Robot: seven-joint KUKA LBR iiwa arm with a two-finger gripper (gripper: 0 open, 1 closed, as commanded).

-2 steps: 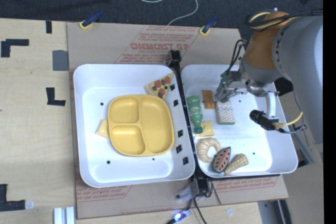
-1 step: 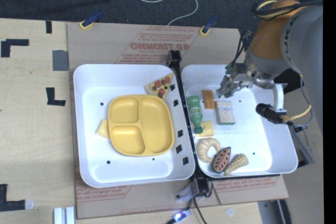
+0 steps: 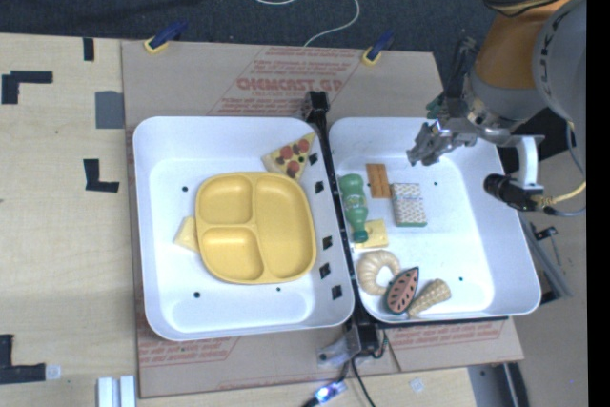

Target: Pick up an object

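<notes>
So the gripper was hanging over the right bin, up toward its far side, nothing visibly between its tips, and honestly I couldn't tell how wide it stood. The closest candidate was the small speckled block, lying flat just below the gripper on the bin floor: squarish, grey-green pattern, low profile. My worry was that low profile. A flat thing like that could let the tips scrape the floor or slide off its edges. The thin orange-brown bar sat just beside the block too, so a sloppy descent could've nudged it.
</notes>
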